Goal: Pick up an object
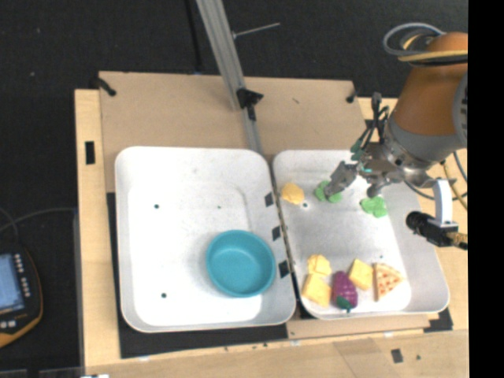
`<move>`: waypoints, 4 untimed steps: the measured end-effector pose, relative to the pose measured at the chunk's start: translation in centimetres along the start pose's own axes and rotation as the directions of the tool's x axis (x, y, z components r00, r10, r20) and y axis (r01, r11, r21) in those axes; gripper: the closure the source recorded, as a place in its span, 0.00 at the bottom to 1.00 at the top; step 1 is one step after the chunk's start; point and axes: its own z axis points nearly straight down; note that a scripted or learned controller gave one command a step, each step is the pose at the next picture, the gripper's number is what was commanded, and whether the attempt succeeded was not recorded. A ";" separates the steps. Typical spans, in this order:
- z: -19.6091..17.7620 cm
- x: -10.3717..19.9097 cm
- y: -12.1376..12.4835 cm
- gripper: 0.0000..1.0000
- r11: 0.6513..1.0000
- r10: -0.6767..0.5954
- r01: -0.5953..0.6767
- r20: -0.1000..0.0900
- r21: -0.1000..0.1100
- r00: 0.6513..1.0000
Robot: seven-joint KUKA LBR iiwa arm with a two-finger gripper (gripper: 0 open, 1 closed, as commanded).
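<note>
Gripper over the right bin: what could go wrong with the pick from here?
1. The gripper is spread over bare bin floor, with green pieces by its fingertips; closing here may grasp nothing.
2. Those green pieces are small and may get pushed aside instead of held.
3. The yellow blocks, purple grapes and pizza slice crowd together near the front wall, so a grasp there could catch two items.

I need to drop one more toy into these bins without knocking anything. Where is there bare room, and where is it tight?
Most room: the left bin, all bare floor above and left of the blue bowl. In the right bin, a bare strip runs across the middle, between the gripper and the front row. Crowded: that front row, yellow pieces, purple grapes and pizza slice.
</note>
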 end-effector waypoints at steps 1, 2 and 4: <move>0.0 0.0 0.0 0.00 1.000 0.002 -0.002 0.000 -0.001 1.000; 4.5 0.6 0.3 0.00 1.000 0.005 -0.005 0.001 0.001 1.000; 15.0 0.3 -0.5 0.00 1.000 0.004 -0.004 0.003 0.004 1.000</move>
